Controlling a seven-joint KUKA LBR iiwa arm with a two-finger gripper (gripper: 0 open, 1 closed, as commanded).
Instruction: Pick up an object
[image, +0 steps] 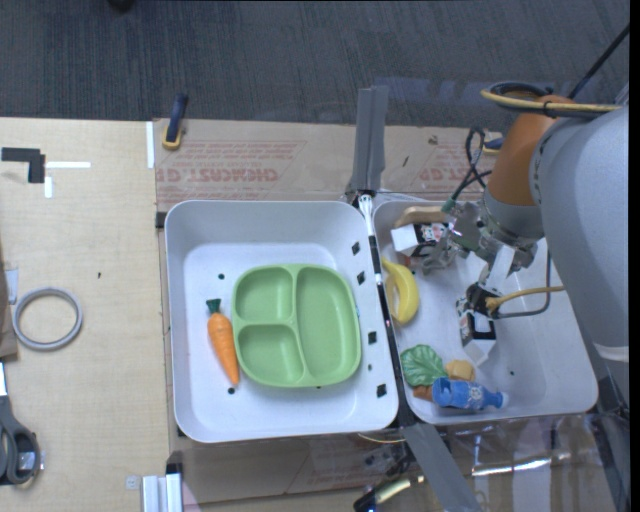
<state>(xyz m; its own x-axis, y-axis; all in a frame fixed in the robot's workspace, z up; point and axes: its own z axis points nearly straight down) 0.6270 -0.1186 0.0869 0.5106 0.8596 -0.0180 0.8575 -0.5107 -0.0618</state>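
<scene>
My gripper (432, 247) is low in the right bin (560, 385), near its back left corner. It sits just right of a small white box (404, 238) and above the top end of a yellow banana (403, 291) that lies along the bin's left wall. A green leafy toy (423, 363), a blue bottle (466, 395) and a small orange piece (424, 392) lie at the bin's front. From here I cannot make out anything held in the gripper.
The left bin (190, 250) holds a green divided plate (297, 325) with a carrot (223, 343) beside it. A grey ring (45, 318) and scissors (18, 450) lie on the bench at left. A black-and-white fitting (478, 312) with a cable hangs below the wrist.
</scene>
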